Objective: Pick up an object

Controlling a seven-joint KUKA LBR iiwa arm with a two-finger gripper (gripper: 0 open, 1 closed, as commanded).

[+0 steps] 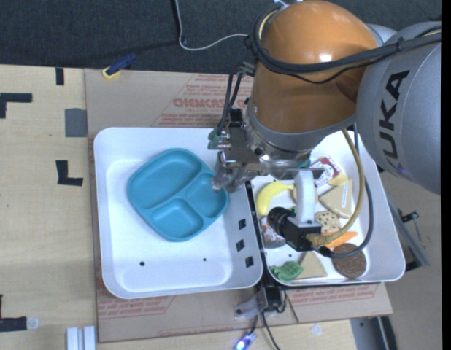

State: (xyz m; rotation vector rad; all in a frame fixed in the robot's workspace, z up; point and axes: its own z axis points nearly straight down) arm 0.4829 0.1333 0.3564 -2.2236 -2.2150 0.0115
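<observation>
The grey arm's end effector (224, 175) is hanging low over the left shallow white bin (112, 217), right at the near-right rim of the blue divided plastic plate (174, 193), which is lying flat in the middle of that bin. From this slanted overhead view I cannot tell whether the end effector is open or closed, nor whether it is actually touching the plate's edge or sitting just above it; the wrist is hiding much of the contact area.

The step in hand is looking like the approach or the grasp itself, with the plate as the likely target, and nothing is showing as lifted yet. The right shallow white bin (392, 232) is holding a cluster of small toy foods, among them a yellow banana-shaped piece (273, 192), a pale square cracker (328, 219) and a brown round cookie (349, 260), all lying apart from the end effector.

The next move is probably calling for a firm pinch on the plate's thin raised rim, then a straight, slow lift. A wide flat plate held by one edge is likely to tilt or slip.
</observation>
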